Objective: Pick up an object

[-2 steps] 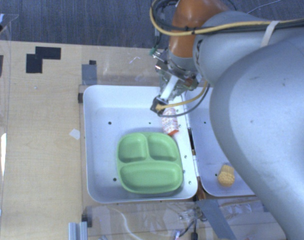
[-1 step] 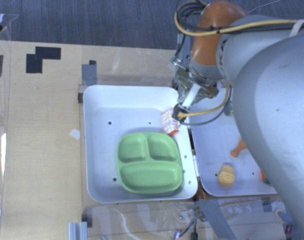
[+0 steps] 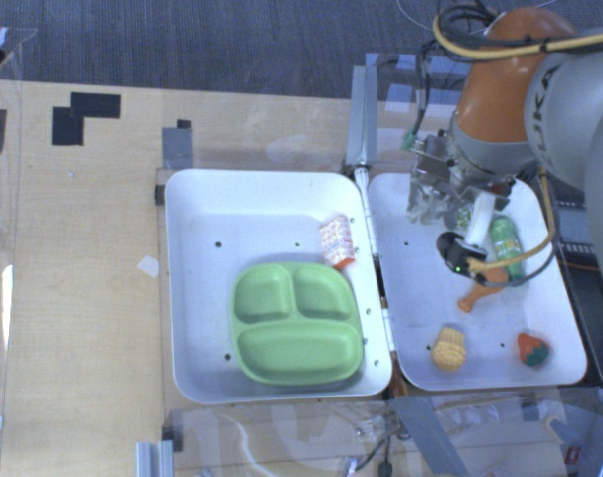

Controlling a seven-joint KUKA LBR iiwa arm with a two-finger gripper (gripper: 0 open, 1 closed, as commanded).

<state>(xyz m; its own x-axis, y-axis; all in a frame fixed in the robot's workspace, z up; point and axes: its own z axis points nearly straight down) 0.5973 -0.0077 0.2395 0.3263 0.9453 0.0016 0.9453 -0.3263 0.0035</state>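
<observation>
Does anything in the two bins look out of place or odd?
Nothing looks spilled or broken. The green plate lies flat in the left bin, though turned a little askew. A small packet lies near that bin's right wall. The toys in the right bin lie loosely scattered.

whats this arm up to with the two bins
The grey and orange arm reaches in over the right bin, its gripper low near the bin's back. A green bottle lies just beside it, with an orange piece, a yellow corn-like toy and a red and green toy nearer the front. The left bin holds a green divided plate and a small packet. Nothing is visibly gripped.
</observation>
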